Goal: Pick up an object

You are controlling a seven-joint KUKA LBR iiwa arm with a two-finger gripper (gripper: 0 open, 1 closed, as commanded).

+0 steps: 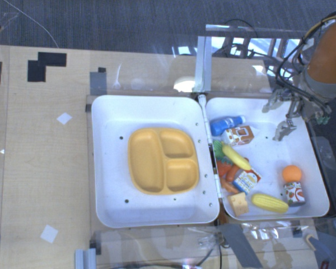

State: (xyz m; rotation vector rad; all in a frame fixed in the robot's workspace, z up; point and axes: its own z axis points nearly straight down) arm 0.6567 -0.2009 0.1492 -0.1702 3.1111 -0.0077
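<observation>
1. Objects for picking are lying in the right bin (319, 206): a blue bottle (226, 124) and a small brown-and-white carton (238, 135) near the divider, a banana (236, 157) below them, and a clutter of red and green items beside it.
2. Further down, a corn cob (269, 203) is resting near the front wall, with an orange (292, 173) and a small red-and-white can (294, 193) toward the right wall, the two sitting just beside each other.
3. Left bin (109, 150) is carrying a yellow divided tray (163, 160); nothing there is relevant to the grasp.
4. Claw (284, 129) is hanging over the upper right part of the right bin, above bare white floor, well apart from the nearest items. Nothing is sitting between its fingers; I cannot tell whether they are spread or pressed together.
5. Judging the step: approach phase, with no object contacted and no target clearly committed to.
6. Next move probably calls for shifting toward a chosen item, the orange or carton being nearest, then descending straight down with the fingers straddling it. Crowded pieces near the divider are looking harder to isolate.
</observation>
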